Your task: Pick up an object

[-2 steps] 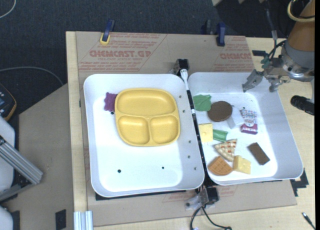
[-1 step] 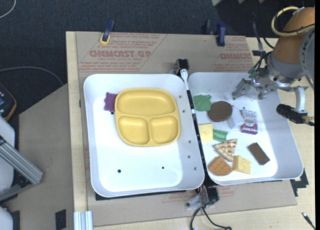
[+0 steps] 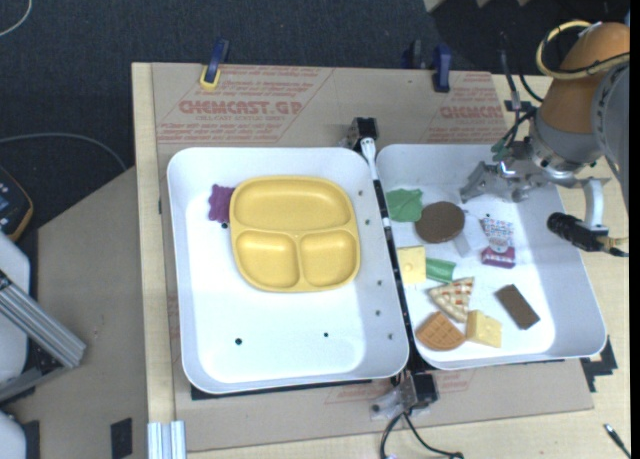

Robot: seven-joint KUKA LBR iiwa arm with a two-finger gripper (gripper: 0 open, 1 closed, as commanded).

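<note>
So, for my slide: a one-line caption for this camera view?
Gripper hovers over toy foods in the right bin; yellow tray fills the left.

The divided tray (image 3: 295,232) was yellow, both bins (image 3: 290,352) white, the round cookie (image 3: 441,221) brown, the waffle (image 3: 440,331) orange and grid-patterned.

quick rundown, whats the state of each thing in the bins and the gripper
yellow tray: upright in the left bin, compartments bare
purple piece: partly tucked under the tray's left edge
brown disc: flat in the right bin
waffle: flat, near the front
gripper: above the right bin's back, nothing visibly held
</note>
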